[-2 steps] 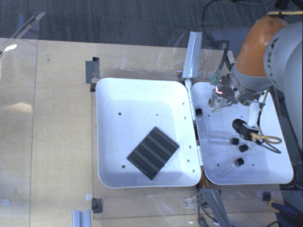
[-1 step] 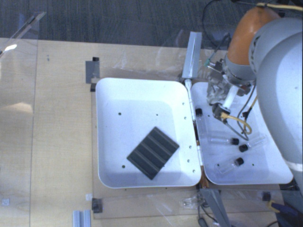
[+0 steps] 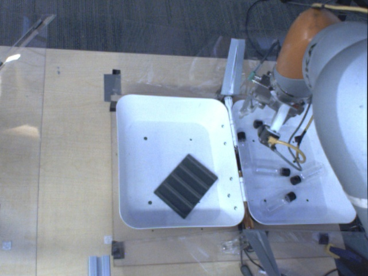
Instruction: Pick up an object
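text: none legible | labels: none | brands: none | numbers: none | signs: none | checked: dark ribbed slab (image 3: 186,186) in left bin (image 3: 133,111), small vials in right bin (image 3: 322,211), desk (image 3: 63,171) at frame left – all bear no readable marks

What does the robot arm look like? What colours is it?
The arm is big, round and smooth, mostly light grey, with a shiny orange band above the wrist. Below that sits a grey metal wrist with small parts bolted on. Black cables loop behind it, and a thin yellow wire curls under it.
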Controlling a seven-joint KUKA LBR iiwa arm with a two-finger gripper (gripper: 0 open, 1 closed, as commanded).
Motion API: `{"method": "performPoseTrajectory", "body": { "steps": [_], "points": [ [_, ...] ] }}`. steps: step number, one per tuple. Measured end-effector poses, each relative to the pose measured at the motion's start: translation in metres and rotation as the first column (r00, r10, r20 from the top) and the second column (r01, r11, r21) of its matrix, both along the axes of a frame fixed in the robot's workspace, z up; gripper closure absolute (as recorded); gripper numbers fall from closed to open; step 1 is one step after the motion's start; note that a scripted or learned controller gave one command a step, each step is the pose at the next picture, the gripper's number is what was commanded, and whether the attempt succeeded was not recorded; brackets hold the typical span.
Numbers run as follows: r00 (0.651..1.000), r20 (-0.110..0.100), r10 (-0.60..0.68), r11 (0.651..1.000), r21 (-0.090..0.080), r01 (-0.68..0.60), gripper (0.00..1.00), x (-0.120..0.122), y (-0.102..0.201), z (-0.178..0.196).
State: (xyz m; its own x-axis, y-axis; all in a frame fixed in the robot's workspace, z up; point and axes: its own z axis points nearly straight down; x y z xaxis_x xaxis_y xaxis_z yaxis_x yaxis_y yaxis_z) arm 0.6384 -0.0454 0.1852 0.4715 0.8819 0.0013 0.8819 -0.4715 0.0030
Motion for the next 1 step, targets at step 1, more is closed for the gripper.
{"method": "performPoseTrajectory", "body": {
  "steps": [1],
  "points": [
    [0.999, -0.003, 0.054, 0.999, 0.000, -0.054, 0.00, -0.0180, -0.0477, -0.0845]
  ]
}}
